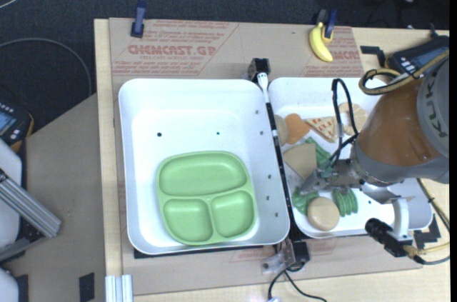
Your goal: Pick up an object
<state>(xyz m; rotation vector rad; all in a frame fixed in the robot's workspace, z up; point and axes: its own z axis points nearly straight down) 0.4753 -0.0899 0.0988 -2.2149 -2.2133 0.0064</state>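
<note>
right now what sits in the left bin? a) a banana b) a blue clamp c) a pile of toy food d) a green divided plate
d: the green divided plate lies in the left bin, toward its near side; the banana lies on the bench beyond the right bin.

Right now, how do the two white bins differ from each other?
The left bin holds a single green divided tray, lying flat; the right bin holds a jumble of small items, among them an orange piece and a round tan one. The arm reaches over the right bin, not the left. Both are shallow, white and sit side by side.
</note>
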